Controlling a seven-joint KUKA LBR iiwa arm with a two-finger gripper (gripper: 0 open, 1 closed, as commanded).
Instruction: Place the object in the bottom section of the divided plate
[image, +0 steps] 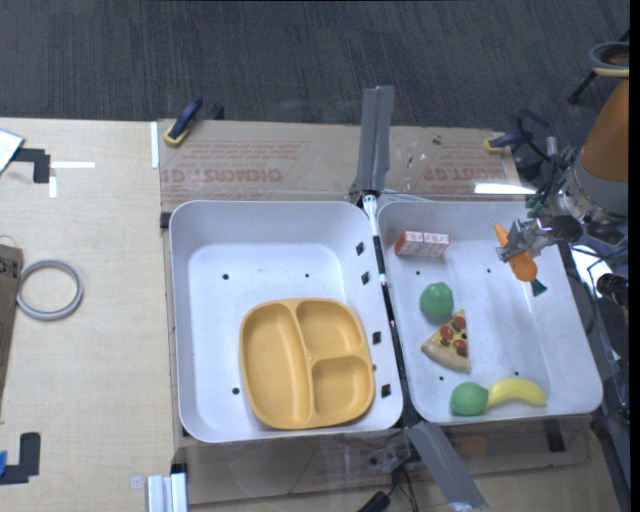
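Note:
The yellow divided plate (305, 360) lies in the left bin (200, 300), toward its front, with one long section on its left and two smaller ones on its right. My gripper (527, 243) hangs over the far right of the right bin (570, 340). It is shut on an orange toy carrot (522, 266). The carrot's orange body shows on both sides of the fingers, and its green tip points toward the bin's right wall.
In the right bin lie a red and white box (421, 243), a green ball (436, 300), a pizza slice (449, 343), a green lump (467, 399) and a banana (517, 392). A tape roll (47, 289) sits on the bench at left.

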